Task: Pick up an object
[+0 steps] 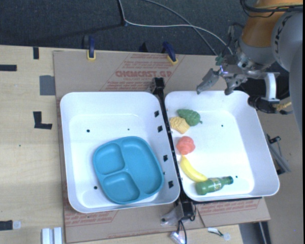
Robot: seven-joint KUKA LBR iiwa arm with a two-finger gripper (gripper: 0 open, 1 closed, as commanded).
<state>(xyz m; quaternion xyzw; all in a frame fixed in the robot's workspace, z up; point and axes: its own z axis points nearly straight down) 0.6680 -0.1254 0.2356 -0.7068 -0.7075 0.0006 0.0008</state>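
My gripper hangs over the far rim of the right bin, open, with nothing between its fingers. Along that bin's left side lie a green toy vegetable, a yellow corn piece, a red-orange round fruit, a yellow banana and a green bottle near the front. All of them sit below and left of the gripper, well apart from it.
The left bin holds a blue divided plate. Black clips line the seam between the bins. Blue clamps pin the cardboard at the back. A cable runs across the dark floor behind.
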